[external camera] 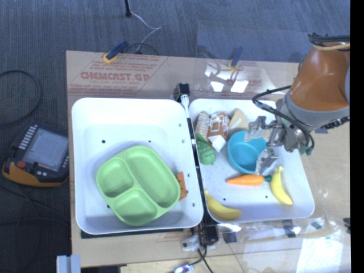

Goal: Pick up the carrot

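One small orange plastic carrot [245, 180] lay near the right bin's [298, 206] front edge, best straddled across its width by the gripper [267, 162], whose opening could not be told.

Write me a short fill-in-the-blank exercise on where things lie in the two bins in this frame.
1. The green divided plastic plate lies in the ____ white bin.
2. The orange toy carrot lies just below the ____ plastic bowl.
3. The right white bin holds ____ yellow toy bananas, and the carrot lies between them.
4. The gripper hangs just ____ the carrot's right end.

Missing words: left; blue; two; above
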Motion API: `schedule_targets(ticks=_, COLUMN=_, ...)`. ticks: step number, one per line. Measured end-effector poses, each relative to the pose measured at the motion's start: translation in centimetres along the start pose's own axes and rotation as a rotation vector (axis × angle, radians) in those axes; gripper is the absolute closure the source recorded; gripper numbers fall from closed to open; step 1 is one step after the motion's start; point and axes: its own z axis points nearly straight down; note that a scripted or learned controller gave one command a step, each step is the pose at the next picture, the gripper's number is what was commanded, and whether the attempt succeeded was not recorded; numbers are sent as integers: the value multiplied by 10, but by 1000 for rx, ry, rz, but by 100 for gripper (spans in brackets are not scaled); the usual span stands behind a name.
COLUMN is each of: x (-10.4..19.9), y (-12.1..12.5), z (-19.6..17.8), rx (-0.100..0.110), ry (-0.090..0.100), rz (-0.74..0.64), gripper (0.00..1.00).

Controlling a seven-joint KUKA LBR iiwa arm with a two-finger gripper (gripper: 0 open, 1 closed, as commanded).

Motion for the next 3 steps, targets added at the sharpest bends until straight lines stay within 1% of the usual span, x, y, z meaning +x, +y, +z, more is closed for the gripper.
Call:
schedule_targets(ticks=1, x=43, y=21, z=101, rx=-3, ry=2, rz=-130, gripper=0)
schedule_targets(ticks=2, x=53, y=26, z=108, rx=-1, ry=-21, rz=44, gripper=0)
schedule_targets(ticks=3, x=50, y=23, z=94, rx=5, ry=-31, rz=47, gripper=100)
